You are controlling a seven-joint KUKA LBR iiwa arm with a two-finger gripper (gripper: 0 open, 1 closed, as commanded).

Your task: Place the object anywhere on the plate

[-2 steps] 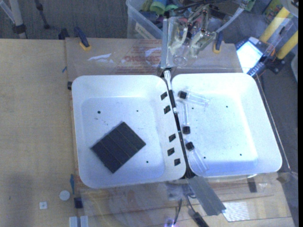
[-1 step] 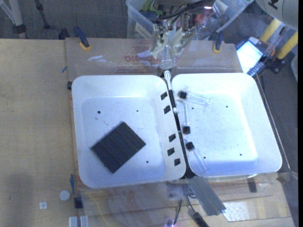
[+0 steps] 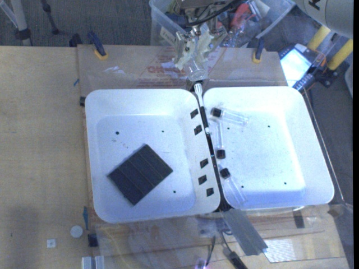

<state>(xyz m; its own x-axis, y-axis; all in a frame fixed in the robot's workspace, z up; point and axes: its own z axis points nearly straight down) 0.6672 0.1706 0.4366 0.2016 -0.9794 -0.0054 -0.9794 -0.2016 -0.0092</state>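
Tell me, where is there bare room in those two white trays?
Left bin: bare above and right of the dark plate. Right bin: its right half is bare. Clear vials crowd its left edge by the divider.

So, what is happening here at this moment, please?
A robot arm's gripper hangs above the far edge of the bench, behind the two white bins, and seems to hold a clear tube. The left bin holds a dark ribbed plate. The right bin holds three clear tubes with black caps, near its left wall. Nothing lies on the plate yet.
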